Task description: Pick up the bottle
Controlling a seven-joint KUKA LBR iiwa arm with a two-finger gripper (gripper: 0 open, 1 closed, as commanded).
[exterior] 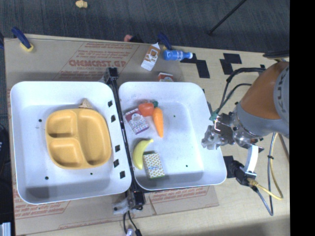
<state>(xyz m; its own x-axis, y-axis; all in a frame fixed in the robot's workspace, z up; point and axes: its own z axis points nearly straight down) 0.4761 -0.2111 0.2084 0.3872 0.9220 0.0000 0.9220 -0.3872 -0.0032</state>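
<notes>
A small blue bottle (175, 55) lies on its side on the cardboard bench, behind the right bin's far rim. My gripper (212, 138) hangs at the right rim of the right bin (189, 127), well in front of and to the right of the bottle. Nothing shows in its grasp. The grey arm with its orange band (263, 100) comes in from the right.
The right bin holds a carrot (158, 122), a red tomato-like piece (145, 108), a red-labelled packet (137, 121), a banana (140, 152) and a green box (154, 165). A yellow divided plate (78, 137) sits in the left bin (29, 102). Small cartons (150, 57) lie beside the bottle. Cables (268, 191) trail at the right.
</notes>
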